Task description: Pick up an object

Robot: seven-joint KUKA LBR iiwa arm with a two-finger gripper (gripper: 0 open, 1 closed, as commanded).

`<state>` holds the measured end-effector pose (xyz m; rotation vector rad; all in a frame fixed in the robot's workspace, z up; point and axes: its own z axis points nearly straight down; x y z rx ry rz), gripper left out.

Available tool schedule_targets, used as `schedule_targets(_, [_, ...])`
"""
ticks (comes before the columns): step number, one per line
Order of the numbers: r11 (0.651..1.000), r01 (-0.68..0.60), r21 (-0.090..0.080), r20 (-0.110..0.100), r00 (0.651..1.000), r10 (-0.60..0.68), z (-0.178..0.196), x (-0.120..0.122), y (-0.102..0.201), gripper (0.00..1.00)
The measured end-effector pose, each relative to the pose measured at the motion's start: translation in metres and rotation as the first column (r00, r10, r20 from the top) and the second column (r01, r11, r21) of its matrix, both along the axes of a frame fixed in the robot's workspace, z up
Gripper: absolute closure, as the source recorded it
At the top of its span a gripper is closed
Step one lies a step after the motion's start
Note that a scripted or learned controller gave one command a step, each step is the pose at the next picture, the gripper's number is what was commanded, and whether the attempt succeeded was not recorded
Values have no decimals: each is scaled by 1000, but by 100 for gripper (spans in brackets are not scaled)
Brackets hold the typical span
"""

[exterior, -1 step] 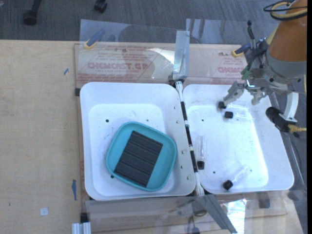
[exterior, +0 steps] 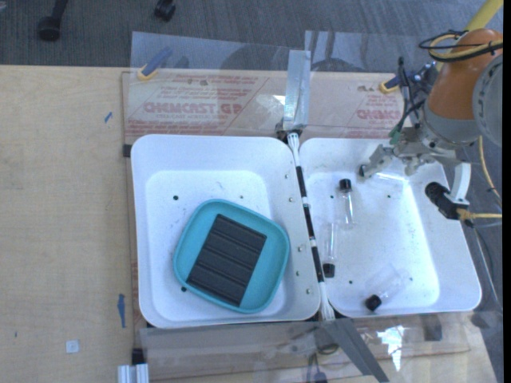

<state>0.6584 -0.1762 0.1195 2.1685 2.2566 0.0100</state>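
Grey carpet and a chair's castors show at 12 o'clock beyond a pale wooden bench (exterior: 56, 214) bearing 2 shallow white bins. At 9 o'clock, the left bin (exterior: 160, 166) holds a teal tray (exterior: 271, 250) with a dark ribbed block (exterior: 227, 259) lying on it. At 3 o'clock, the right bin (exterior: 415, 238) holds 3 clear vials with black caps: one vial (exterior: 346, 200) near the bin's 11 o'clock, a second vial (exterior: 326, 250) beside the divider, and a third vial (exterior: 382, 288) toward 6 o'clock.

Over the right bin's 1 o'clock corner hangs the gripper (exterior: 399, 164), below the arm's orange band (exterior: 457, 86). Whether its jaws are spread or closed I cannot tell, and nothing is visibly held.

Judging by looks, the vials are light, rigid, smooth and prone to roll or slip; gripping across the middle of the barrel seems safest. The nearest candidate is the vial at 11 o'clock.
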Motion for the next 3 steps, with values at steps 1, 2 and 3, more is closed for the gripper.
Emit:
schedule_targets(1, [1000, -27, 3, -10, 1000, 27, -32, 5, 22, 0])
schedule_targets(2, [997, -79, 1, -9, 997, 79, -31, -59, -23, 0])
schedule_targets(3, [993, -117, 14, -4, 993, 117, -29, -115, -38, 0])
